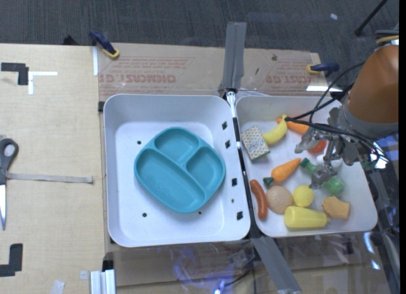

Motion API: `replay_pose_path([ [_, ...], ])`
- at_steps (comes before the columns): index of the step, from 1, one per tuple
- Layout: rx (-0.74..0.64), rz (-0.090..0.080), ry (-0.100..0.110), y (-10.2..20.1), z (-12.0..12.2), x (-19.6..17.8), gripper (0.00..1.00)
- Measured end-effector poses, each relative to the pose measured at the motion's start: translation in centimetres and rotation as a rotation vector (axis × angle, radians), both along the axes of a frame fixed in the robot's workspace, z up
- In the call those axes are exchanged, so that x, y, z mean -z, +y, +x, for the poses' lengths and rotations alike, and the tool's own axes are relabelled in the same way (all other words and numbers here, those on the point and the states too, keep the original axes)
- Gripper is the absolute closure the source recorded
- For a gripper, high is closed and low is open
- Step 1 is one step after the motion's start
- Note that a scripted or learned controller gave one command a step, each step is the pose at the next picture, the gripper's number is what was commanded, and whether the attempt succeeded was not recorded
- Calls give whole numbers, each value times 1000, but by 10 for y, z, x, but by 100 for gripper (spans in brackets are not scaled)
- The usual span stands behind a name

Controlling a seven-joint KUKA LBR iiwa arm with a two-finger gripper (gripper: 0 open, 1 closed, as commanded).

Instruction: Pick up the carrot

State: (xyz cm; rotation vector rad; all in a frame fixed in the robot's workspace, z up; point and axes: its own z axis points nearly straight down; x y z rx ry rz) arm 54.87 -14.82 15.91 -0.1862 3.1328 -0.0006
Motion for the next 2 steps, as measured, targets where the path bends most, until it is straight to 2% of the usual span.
replay_pose_path([
  [1,43,-1,-3,34,2,65,0],
  [2,40,-2,-9,35,5,55,100],
])
